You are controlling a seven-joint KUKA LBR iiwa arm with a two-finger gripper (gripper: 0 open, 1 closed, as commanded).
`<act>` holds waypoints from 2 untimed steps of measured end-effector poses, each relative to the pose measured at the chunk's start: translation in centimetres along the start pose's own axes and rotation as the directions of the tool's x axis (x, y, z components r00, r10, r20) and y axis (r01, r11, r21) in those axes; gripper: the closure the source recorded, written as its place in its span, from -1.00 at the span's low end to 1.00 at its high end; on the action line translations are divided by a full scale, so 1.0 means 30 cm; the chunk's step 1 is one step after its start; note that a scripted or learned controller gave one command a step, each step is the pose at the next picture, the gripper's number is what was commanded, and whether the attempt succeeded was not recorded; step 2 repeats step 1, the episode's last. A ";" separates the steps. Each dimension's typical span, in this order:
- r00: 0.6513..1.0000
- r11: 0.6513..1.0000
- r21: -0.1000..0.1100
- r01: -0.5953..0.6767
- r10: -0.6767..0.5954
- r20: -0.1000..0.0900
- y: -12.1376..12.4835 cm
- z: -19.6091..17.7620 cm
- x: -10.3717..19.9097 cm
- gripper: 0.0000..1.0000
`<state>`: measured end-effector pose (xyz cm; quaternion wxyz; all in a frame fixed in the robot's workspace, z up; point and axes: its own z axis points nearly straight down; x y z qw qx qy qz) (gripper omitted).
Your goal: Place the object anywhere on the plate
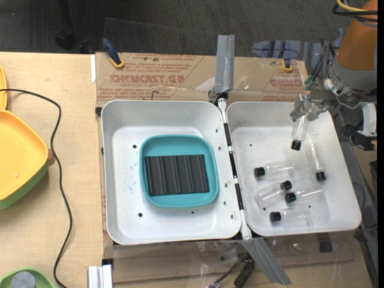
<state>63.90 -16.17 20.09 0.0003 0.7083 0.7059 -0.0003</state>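
From my seat I see the arm (354,47) reaching in at the upper right, its orange band above the grey wrist. The gripper (305,110) sits over the back right part of the right bin (336,221), and its fingers are closed narrowly on the top end of a clear vial (298,131). The vial hangs from them almost upright, tilted a little, its black cap (296,144) pointing down and clear of the bin floor as far as I can judge (the slant of the camera makes height hard to read).

Below it, on the right bin's floor, lie more clear vials with black caps: one (270,171) at the left, one (316,162) near the right wall, two (273,192) (303,194) close together in the middle, and one (288,216) nearest the front rim. They are transparent, so their outlines partly blend into the white floor.

The left bin (120,179) holds the plate (178,198), a teal, rounded square dish with a dark ribbed centre, sitting roughly in the middle of that bin. The held vial is well apart from it, on the other side of the divider between the two bins.

On the wooden bench to the left I see yellow dishes (18,161) stacked at the edge, and a black cable (60,161) curving past them.
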 end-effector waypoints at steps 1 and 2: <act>1.000 1.000 0.000 0.000 0.000 0.000 0.000 0.000 0.000 -1.00; 1.000 1.000 0.000 0.000 0.000 0.000 0.000 0.000 0.000 -1.00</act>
